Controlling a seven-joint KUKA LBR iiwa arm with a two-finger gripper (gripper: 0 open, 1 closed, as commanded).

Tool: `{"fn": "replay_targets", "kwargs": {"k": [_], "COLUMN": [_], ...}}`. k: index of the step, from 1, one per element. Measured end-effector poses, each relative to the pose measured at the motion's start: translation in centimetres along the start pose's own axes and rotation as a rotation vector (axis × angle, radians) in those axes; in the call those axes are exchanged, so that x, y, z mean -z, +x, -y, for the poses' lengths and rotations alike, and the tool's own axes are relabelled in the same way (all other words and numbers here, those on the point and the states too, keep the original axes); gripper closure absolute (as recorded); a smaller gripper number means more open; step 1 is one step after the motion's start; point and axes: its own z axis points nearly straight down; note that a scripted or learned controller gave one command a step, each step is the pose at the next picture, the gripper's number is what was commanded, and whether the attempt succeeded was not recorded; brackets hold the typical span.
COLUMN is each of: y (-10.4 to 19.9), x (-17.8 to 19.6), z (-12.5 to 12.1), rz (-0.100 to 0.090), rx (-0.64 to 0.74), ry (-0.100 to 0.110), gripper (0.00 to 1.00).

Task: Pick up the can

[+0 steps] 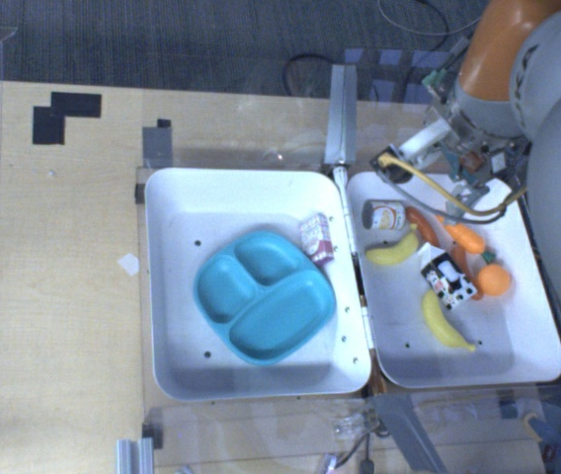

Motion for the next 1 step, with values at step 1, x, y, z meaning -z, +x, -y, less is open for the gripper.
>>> {"fn": "replay_targets", "kwargs": {"k": [1], "y": [4.01], "x": [-8.27], "z": [0.92], "rz": [0.003], "rx": [-0.066], "ry": [0.003], "gripper": [0.0]}}
